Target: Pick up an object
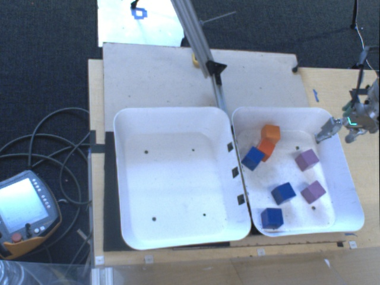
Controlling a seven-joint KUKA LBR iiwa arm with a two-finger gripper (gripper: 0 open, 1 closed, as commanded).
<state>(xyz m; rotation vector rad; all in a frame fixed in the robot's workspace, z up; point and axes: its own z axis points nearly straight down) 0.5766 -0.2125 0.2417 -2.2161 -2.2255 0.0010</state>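
The right bin [356, 209] holds several small blocks. Two orange blocks [270, 133] sit stacked or touching near its back, with a blue block [253, 158] against them. Toward the front lie two more blue blocks [283, 192], [272, 217]. On the right side of the bin lie two purple blocks [307, 159], [313, 191]. My gripper [340, 132] hovers over the right bin's back right rim, open, with nothing between its fingers. It is to the right of the orange blocks and above the nearer purple block.
The left bin [172, 111] touches the right one along a shared edge with black clips. A slanted metal pole [193, 25] crosses the back of the bench. A teach pendant [24, 209] and cables lie on the floor at left.
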